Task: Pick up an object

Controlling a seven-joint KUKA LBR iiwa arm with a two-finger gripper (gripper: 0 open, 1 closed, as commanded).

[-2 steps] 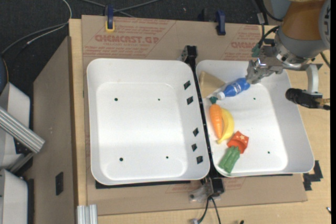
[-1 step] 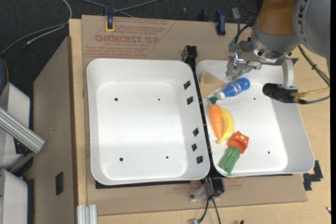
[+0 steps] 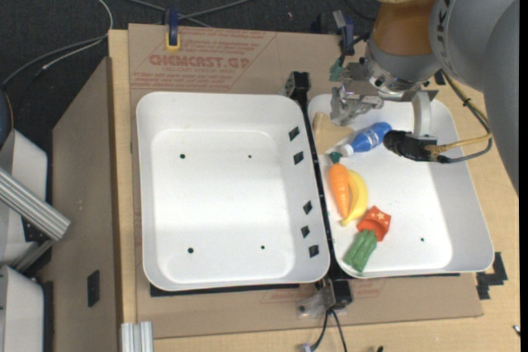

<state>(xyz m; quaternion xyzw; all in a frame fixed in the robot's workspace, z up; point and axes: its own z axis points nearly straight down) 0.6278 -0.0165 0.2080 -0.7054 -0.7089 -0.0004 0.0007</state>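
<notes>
Several toys lie in the left part of the right bin. A blue and white bottle lies near the far side. Below it sit an orange carrot and a yellow banana, touching each other. Nearer the front are a red piece and a green piece, end to end. My gripper hangs over the bin's far left corner, just above and left of the bottle. Nothing shows in its grasp.
The left bin sits beside the right one, with a black clip-studded divider between them. A black cable connector hangs over the right bin, just right of the bottle. Both bins rest on a cardboard sheet.
</notes>
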